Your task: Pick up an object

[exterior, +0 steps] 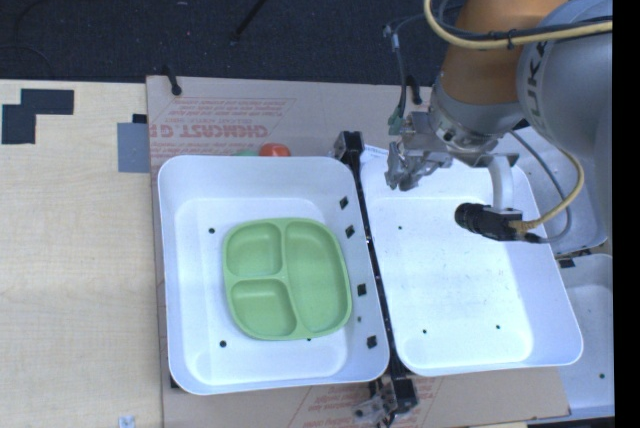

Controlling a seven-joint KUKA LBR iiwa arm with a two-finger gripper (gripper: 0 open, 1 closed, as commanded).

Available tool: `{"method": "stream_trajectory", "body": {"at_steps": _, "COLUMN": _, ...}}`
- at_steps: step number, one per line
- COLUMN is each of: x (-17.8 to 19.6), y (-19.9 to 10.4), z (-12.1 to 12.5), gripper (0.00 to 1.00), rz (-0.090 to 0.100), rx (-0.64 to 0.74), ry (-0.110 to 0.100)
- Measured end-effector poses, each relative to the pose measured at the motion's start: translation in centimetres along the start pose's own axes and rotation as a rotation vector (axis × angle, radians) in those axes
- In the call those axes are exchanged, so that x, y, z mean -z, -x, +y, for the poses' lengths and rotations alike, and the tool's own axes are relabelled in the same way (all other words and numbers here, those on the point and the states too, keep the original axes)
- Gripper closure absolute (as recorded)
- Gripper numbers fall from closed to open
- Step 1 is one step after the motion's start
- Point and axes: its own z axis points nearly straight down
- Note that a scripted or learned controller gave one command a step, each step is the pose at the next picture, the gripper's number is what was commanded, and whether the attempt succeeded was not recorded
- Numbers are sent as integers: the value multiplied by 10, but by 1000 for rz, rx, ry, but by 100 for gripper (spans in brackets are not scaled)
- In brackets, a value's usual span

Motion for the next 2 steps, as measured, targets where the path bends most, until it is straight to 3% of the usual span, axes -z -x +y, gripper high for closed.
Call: {"method": "stream_trajectory", "body": {"at_steps": 2, "x": -33, "y": -102, "z": -18, "gripper": 100, "rz": 0, "rx": 1, "ry": -1}}
